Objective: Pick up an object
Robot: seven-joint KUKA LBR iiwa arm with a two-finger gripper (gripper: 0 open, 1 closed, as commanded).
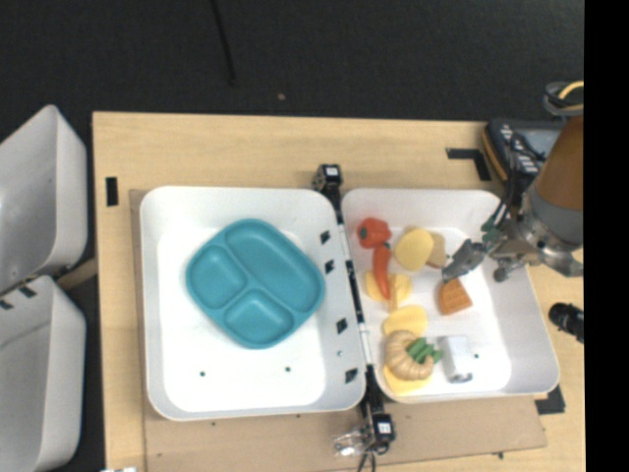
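Note:
The right bin [511, 362] holds several toy foods. My gripper [479, 266] hangs over its right half, open, with nothing between its fingers. An orange wedge [454, 297] lies just below and left of the left fingertip [458, 262]. A yellow round piece [415, 249] sits to the gripper's left. Further left are a red pepper [372, 230] and a red-orange carrot [381, 263]. At the bin's front lie a tan pastry with a green bit [407, 352] and a small grey-white block [456, 355].
The left bin [167, 362] bears a teal divided plate [256, 281]. A black clip strip [346, 293] runs along the seam between the bins. More yellow pieces [405, 320] lie by the right bin's left wall.

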